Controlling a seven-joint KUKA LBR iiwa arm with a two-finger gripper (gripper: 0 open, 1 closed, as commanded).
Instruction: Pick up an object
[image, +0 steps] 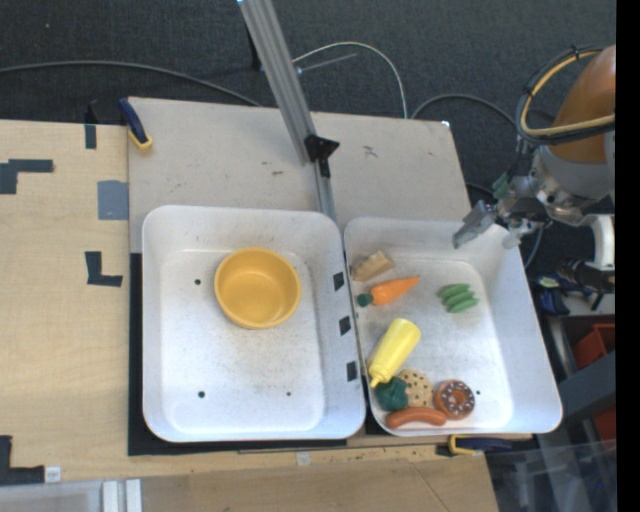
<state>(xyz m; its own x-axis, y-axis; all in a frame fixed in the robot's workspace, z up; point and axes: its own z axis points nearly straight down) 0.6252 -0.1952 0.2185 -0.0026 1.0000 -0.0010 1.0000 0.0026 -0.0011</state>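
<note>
Hand position: the hand (478, 226) is seen at the upper right corner of the right bin (520, 300), above its far rim, at the end of the arm (575, 120) reaching in from the right.
Hand state: whether it is released or clenched cannot be told; nothing is seen held in it.
Nearest thing: the green pod (458, 297) is judged the closest candidate, lying below the hand and slightly to the left in the camera view, well inside the bin.
Pod axis: its long axis is set roughly left to right with a slight tilt; it is small, bright green and ridged.
Next nearest: the carrot (392, 291) lies further left, orange with a green end, its long axis running from lower left to upper right.
Other things in the right bin: a tan wedge (371, 266) above the carrot, a yellow bottle (394, 349) lying aslant near the middle, and a doughnut (455, 398) by the near wall.
Left bin (170, 330): a yellow bowl (258, 287) is held upright, well apart from the hand.
Move called for: a descent toward the near left is judged to be needed.
</note>
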